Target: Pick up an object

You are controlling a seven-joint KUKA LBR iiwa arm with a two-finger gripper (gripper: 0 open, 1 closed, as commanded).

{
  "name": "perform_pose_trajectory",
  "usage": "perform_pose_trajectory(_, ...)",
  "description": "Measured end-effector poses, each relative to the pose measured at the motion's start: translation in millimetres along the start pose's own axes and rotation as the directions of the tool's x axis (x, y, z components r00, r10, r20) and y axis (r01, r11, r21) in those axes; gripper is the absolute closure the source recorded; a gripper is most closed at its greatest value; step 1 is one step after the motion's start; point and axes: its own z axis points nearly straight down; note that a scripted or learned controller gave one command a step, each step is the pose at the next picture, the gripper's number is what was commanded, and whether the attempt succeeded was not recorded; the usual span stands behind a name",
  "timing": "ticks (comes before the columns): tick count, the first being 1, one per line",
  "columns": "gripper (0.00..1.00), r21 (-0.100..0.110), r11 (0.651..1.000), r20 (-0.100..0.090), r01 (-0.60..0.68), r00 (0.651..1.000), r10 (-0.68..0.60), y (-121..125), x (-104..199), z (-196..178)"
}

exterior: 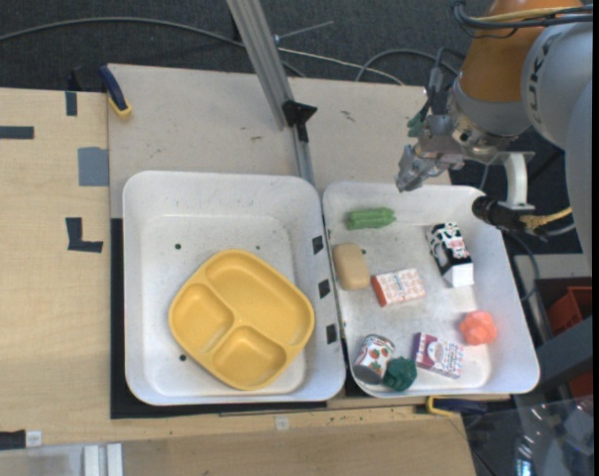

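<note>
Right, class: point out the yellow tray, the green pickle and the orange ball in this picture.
yellow tray (242,317), camera view, on the ridge between its compartments.
green pickle (370,219), camera view, on its middle.
orange ball (478,327), camera view, on its centre.

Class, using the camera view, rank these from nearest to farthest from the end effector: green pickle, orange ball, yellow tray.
End effector at right bin's top edge.
1. Green pickle, just below it, right bin top.
2. Orange ball, right bin's lower right.
3. Yellow tray, left bin.

Arm (538,58) cut off at the right edge — tool (416,175) fingers (small, dark) indistinct.
</note>
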Motion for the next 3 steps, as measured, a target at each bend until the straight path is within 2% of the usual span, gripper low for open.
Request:
perform_pose_trajectory(2,1.0,0.008,1.0,-0.001,0.003,1.0,-0.003,-30,98,22)
perform_pose_trajectory(3,1.0,0.009,1.0,-0.002,0.005,1.0,-0.005,-54,158,21)
